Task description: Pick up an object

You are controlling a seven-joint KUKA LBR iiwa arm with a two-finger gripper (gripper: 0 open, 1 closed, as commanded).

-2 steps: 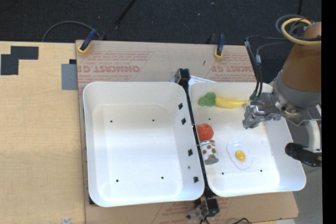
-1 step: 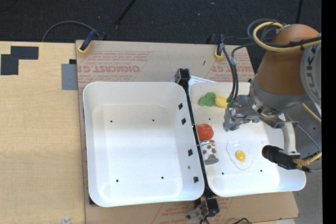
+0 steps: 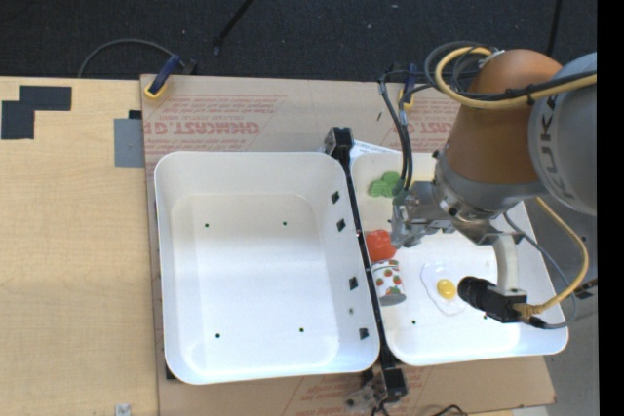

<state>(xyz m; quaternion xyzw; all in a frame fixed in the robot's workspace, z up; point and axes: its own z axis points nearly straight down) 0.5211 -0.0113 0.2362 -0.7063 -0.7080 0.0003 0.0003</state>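
Covering much of the right bin (image 3: pixel 429 351), the arm (image 3: pixel 507 136) hides its hand (image 3: pixel 414 221); whether it is apart or together, I cannot tell. Beside it lie a green piece (image 3: pixel 383 183), an orange item (image 3: pixel 377 245), a patterned cup (image 3: pixel 388 282), and a fried egg (image 3: pixel 445 289).

Glossy white plastic bins (image 3: pixel 253 365) on matt brown cardboard (image 3: pixel 253 117), pale wood bench (image 3: pixel 68 258)

bright even light | soft shadows | mild glare on white bins (image 3: pixel 175 172) | slightly soft

Left white bin (image 3: pixel 195 209) on cardboard sheet (image 3: pixel 253 117)
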